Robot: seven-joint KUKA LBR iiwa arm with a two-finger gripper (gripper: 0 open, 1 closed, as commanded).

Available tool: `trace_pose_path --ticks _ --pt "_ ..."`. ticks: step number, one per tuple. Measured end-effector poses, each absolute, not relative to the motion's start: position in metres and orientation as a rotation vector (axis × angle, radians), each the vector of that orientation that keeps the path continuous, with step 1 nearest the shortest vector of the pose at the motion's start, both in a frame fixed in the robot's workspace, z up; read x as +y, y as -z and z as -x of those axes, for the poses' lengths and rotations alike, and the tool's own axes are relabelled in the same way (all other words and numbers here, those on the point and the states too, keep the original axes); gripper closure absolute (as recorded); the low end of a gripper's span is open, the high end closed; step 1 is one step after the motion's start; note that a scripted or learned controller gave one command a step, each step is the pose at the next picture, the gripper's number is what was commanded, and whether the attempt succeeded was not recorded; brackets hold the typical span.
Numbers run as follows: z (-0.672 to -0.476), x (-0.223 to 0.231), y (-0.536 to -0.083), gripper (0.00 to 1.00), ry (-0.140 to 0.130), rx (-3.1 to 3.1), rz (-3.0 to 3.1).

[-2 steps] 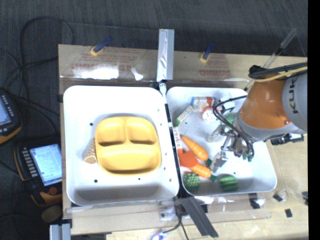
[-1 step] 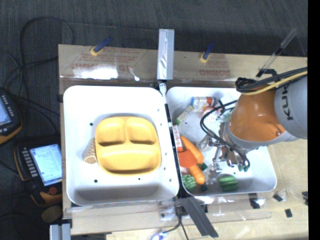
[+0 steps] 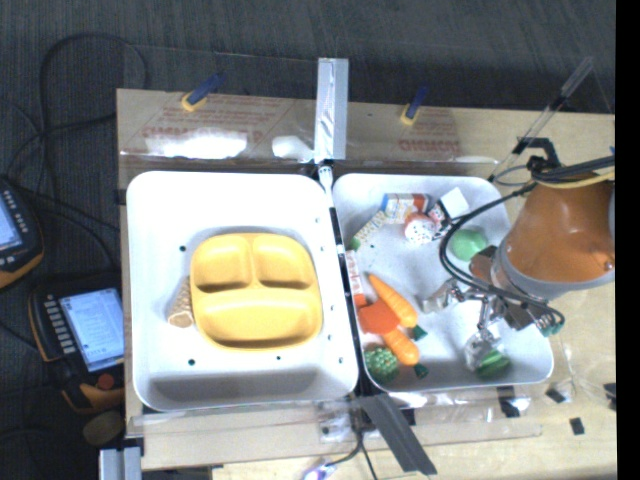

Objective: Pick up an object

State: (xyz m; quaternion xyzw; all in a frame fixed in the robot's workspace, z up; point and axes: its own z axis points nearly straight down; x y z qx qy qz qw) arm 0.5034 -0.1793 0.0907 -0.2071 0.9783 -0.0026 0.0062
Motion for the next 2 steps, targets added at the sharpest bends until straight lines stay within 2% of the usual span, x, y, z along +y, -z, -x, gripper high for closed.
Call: trace_pose_path --ticks 1,2 --pt "-0.523 -0.101 -0.090 0.00 0.015 3.019 0.822" --pt "-0.665 -0.118 -0.115 0.00 -0.007 3.017 0.865"
